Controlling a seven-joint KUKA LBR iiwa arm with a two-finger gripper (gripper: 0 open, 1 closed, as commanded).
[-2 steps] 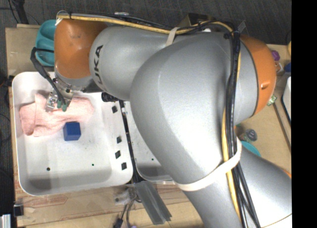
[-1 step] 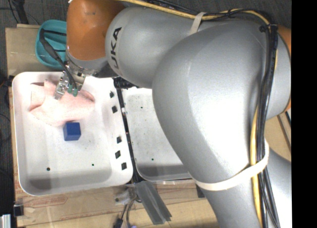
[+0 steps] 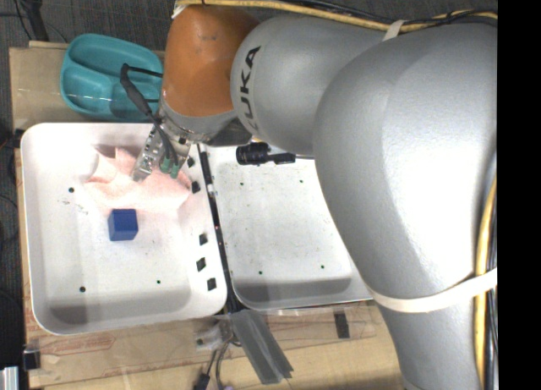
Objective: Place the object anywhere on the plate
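The gripper [image 3: 155, 160] is hovering, grip impossible to tell, while the small blue block [image 3: 123, 224] is looking light, rigid, best pinched across flat sides.

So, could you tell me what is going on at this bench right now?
A grey KUKA arm with an orange band reaches in from the right over two white bins. Its gripper hangs over the far part of the left bin, above a pale pink plate. A small blue cube lies on the floor of that bin, nearer the camera than the plate and apart from the gripper. The cube is not on the plate yet. A teal object sits on the bench beyond the bins.
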